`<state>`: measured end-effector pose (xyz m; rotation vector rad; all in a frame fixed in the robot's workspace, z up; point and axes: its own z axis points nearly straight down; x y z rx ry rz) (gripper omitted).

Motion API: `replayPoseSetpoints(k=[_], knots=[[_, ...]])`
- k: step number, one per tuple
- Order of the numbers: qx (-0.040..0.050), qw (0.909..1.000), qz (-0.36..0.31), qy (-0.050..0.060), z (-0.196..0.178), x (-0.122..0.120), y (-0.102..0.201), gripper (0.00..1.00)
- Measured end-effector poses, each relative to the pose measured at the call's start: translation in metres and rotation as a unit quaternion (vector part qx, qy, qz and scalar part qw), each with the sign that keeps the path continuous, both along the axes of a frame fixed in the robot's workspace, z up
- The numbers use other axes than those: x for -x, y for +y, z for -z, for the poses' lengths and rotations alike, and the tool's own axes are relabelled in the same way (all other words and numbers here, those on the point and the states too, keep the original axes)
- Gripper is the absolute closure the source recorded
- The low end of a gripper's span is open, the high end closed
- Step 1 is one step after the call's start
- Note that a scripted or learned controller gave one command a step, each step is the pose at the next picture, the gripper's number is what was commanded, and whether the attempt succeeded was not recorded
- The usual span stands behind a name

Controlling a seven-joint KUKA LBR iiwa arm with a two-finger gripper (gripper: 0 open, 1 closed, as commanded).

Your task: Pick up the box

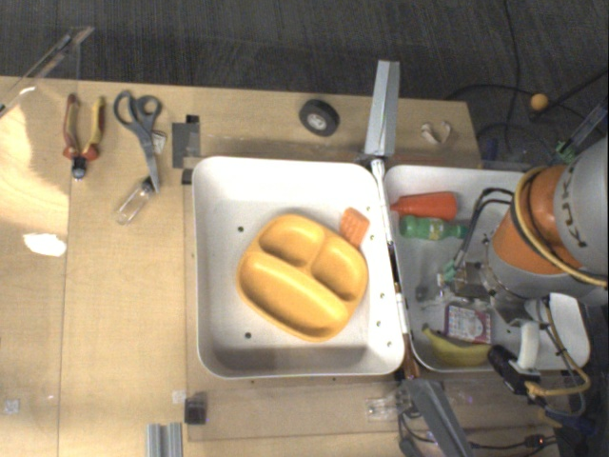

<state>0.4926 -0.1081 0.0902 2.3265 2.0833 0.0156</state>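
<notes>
My bench (114, 303) is pale wood, and beyond its far edge lies dark grey carpet (238, 17) with cables (495, 89) trailing at the far right. On the bench's left stretch lie red-handled pliers (81, 133) and, just beside them, grey scissors (143, 136). A roll of black tape (319, 117) sits near the far edge, and a grey metal bar (383, 108) stands behind the seam where the two white bins meet.

The left bin (219, 350) holds a big yellow lobed lump (303, 276), with a small orange piece (354, 225) touching its far right side.

My arm (557, 227) comes in over the right bin (419, 184), the orange band showing above the wrist. My pincer (464, 279) hangs low over the middle of that bin amid dark cables. Whether it is spread or pressed together I cannot tell from here, and I see nothing that I could call held.

The box (466, 324) lies in the right bin, small, with a purplish and white face. It sits just on the near side of my pincer, close under it, though I cannot tell whether the two touch. A banana (455, 348) curves along the box's near edge, just beside it. Toward the bin's far wall lie an orange carrot-like thing (425, 204) and a green bottle (430, 228), side by side, well apart from the box.
</notes>
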Motion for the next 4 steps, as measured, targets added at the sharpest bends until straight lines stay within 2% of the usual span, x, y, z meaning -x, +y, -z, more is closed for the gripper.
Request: replayPoseSetpoints(k=[1,2,3,4], knots=[[0.0008,1.0,-0.004,-0.004,-0.012,-0.003,0.001,1.0],[0.0008,1.0,-0.004,-0.004,-0.012,-0.003,0.001,0.0],[-0.001,0.992,-0.126,0.003,0.0,0.001,-0.032,0.0],[0.0006,0.9993,-0.037,0.0,0.0,0.0,-0.011,0.0]])
